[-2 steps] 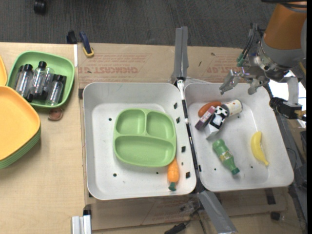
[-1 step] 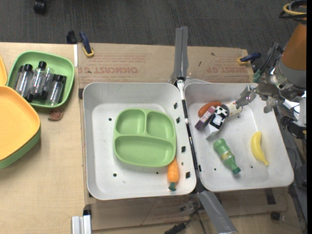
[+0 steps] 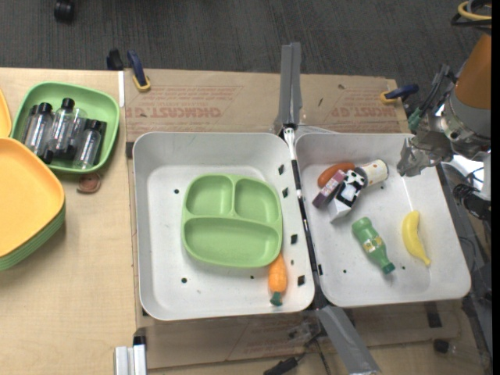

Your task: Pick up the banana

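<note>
The yellow banana (image 3: pixel 415 237) lies on the floor of the right bin (image 3: pixel 437 283), close to its right wall, pointing roughly front to back. My gripper (image 3: pixel 412 159) hangs over the bin's far right corner, well behind the banana and apart from it. The arm with its orange band (image 3: pixel 476 76) enters from the right edge.
Left of the banana in the right bin lie a green bottle (image 3: pixel 372 244), a black-and-white toy (image 3: pixel 351 187), a purple block (image 3: pixel 328 191) and an orange-red piece (image 3: pixel 336 171). The left bin (image 3: pixel 156 209) holds a green divided plate (image 3: pixel 232 219) and a toy carrot (image 3: pixel 277 277).
</note>
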Action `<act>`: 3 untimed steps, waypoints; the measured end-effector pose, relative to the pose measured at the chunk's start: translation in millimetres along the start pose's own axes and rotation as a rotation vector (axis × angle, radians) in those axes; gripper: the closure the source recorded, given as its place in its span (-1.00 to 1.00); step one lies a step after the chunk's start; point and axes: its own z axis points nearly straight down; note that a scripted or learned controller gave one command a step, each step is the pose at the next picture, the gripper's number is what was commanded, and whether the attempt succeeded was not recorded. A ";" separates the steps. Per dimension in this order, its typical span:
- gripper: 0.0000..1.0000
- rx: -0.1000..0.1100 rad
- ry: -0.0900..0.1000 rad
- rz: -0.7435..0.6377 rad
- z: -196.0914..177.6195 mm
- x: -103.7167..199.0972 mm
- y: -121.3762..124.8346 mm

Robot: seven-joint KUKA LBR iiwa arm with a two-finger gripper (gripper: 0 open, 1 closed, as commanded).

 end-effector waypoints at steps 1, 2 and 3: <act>1.00 -0.002 0.000 -0.064 2.7 -54.6 -14.1; 1.00 -0.001 0.001 0.263 -5.5 -54.0 -45.4; 1.00 0.000 0.001 0.442 51.8 -63.8 -66.2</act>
